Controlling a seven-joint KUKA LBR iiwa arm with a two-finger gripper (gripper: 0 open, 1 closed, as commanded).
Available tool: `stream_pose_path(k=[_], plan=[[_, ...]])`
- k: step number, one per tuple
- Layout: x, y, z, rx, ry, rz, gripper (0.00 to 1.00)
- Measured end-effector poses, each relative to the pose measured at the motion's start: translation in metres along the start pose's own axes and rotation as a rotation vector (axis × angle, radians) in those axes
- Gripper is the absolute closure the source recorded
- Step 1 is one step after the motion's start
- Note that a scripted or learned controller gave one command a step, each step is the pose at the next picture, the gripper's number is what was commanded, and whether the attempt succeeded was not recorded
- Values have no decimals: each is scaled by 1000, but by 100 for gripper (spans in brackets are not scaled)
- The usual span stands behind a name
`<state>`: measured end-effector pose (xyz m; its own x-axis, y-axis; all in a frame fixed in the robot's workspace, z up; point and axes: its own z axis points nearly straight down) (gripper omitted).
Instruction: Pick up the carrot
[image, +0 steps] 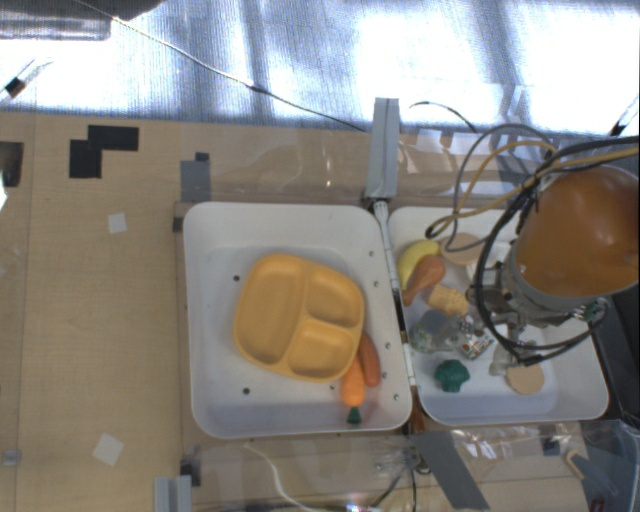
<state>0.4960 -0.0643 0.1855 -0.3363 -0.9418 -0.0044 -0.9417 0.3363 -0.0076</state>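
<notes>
The carrot (353, 384) is orange with a small green top. It lies in the left bin (215, 400) near the front right corner, against the edge of the yellow divided plate (298, 315). A reddish sausage (369, 358) lies touching it on the right. My gripper (455, 335) hangs over the right bin (575, 405), below the arm's orange band (580, 235). It is well to the right of the carrot, across the wall between the bins. The arm's body and cables hide much of it.
The right bin holds a yellow fruit (414, 258), an orange drumstick-shaped piece (426, 275), a pale yellow piece (449, 300), a green broccoli (452, 375) and a tan round cookie (525, 379). Cables (480, 200) loop above the arm.
</notes>
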Motion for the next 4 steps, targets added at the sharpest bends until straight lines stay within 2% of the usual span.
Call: stream_pose_path(k=[1, 4], plan=[[-11, 11, 0, -2, 1, 136, 0], [-11, 11, 0, -2, 1, 136, 0]])
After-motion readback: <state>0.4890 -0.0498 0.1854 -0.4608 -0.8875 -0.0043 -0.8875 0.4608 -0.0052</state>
